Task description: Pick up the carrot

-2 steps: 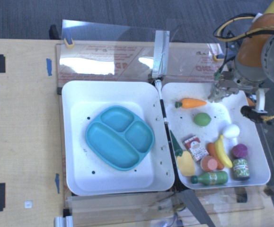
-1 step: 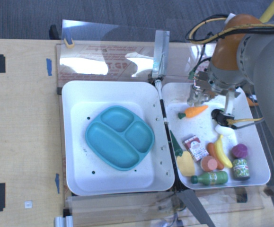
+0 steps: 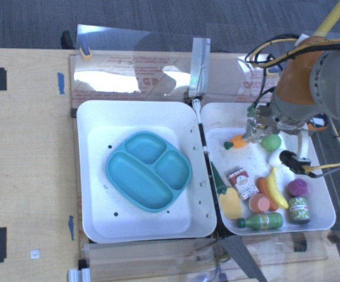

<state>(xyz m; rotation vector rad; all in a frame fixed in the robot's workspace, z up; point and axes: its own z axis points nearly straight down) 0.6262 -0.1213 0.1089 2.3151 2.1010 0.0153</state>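
Observation:
The carrot (image 3: 238,140) is small and orange with a green top. It lies on the floor of the right bin (image 3: 328,216), near the bin's far left part. My gripper (image 3: 253,131) hangs just to the right of the carrot's orange end and slightly above it, very close to it or touching. The wrist hides where the two meet.
A green ball (image 3: 271,142) sits just right of the gripper. Nearer the front lie a red-white packet (image 3: 243,183), a banana (image 3: 277,188), a yellow fruit (image 3: 231,204), a green bottle (image 3: 261,221), a purple fruit (image 3: 297,187) and a jar (image 3: 299,209). The left bin (image 3: 93,216) holds a blue divided plate (image 3: 149,170).

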